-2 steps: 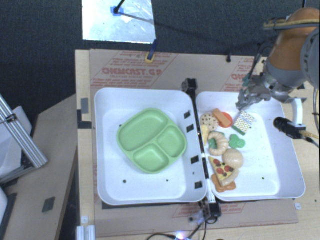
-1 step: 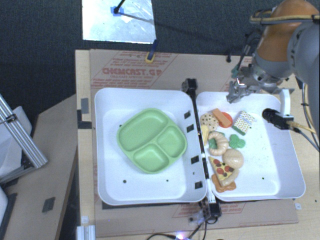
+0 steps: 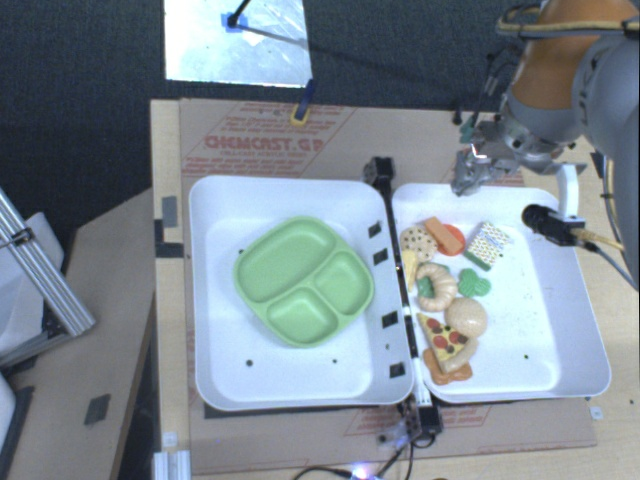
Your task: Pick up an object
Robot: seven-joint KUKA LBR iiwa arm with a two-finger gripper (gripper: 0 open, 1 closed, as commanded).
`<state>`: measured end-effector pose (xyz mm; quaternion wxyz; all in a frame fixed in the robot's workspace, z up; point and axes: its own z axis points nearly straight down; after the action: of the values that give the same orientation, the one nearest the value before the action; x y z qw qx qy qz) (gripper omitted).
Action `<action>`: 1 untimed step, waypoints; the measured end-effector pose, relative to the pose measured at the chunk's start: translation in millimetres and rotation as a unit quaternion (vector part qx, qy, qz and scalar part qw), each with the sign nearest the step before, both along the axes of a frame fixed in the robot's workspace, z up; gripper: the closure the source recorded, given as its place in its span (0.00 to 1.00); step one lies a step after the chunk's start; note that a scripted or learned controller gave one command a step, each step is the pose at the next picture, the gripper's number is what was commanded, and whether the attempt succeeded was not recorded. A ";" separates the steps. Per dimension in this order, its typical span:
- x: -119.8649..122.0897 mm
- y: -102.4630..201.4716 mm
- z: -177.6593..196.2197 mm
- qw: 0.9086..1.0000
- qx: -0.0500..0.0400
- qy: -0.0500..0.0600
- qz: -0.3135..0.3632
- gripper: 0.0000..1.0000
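Toy food (image 3: 447,293) apart from gripper (image 3: 468,180)

Green plate (image 3: 303,281) left bin (image 3: 215,268), hand (image 3: 467,180) above toys (image 3: 447,296)

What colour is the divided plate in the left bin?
Light green plate, seen in the camera view.

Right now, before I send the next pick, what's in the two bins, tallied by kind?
Green divided plate, left bin: 1
Toy food pieces, right bin: 7 that I can tell apart: cookie, tomato slice, speckled block, donut, green piece, bun, pizza slice
Total: 8
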<state>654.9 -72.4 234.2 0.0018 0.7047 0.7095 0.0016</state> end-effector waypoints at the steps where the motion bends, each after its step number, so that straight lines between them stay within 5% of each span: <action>1: -4.1 -9.5 -0.2 1.000 -0.001 0.001 -0.003 1.00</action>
<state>650.8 -81.9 234.0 0.0014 0.7069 0.7073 0.0002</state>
